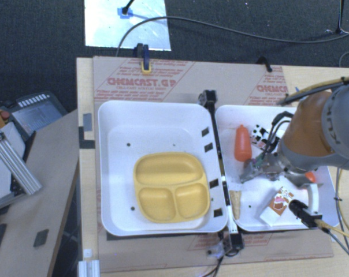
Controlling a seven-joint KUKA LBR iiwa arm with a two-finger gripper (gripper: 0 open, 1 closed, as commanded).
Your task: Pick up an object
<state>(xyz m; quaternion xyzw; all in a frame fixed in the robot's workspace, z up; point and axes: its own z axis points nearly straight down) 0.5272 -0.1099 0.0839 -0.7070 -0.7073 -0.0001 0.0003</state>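
Observation:
In the right bin [232, 117], my gripper [251, 169] reaches down near the middle, just below an orange-red carrot-shaped object [242, 143]. A small black-and-white spotted object [258, 134] lies beside the carrot, to its right. A tan cone-shaped piece [236, 201] rests at the bin's front left. A small white and red box [277, 203] lies at the front, right of the gripper. A small orange piece [311, 178] peeks out under the arm. I see nothing clearly between the gripper's tips.
The left bin [114, 126] holds a yellow divided plate [171, 186]. A black divider with clips [214, 149] runs between the bins. The grey and orange arm [319, 128] covers the right bin's right half. A cardboard sheet [186, 77] lies under both bins.

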